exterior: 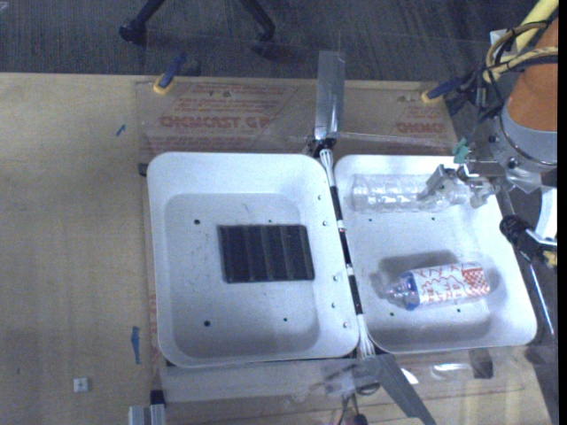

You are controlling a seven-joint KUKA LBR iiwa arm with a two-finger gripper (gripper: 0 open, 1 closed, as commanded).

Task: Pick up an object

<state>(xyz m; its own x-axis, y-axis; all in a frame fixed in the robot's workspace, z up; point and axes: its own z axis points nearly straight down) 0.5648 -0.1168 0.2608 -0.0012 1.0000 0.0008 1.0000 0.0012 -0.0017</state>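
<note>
My gripper [460,187] hangs over the back right part of the right bin [514,326], open, its two fingers spread apart. Right beside and partly under it lies a clear plastic bottle [385,192] on its side along the bin's back wall, its right end at the fingers. I cannot tell whether the fingers touch it. A bottle with a red and white patterned label [440,284] lies on its side nearer the front of the same bin. A dark ribbed rectangular block [266,253] lies flat in the middle of the left bin [177,193].
The arm's orange band [536,96] and cables stand over the right bin's back right corner. A metal divider post [328,96] rises behind the seam between the bins. A cardboard sheet [221,118] lies behind the bins.
</note>
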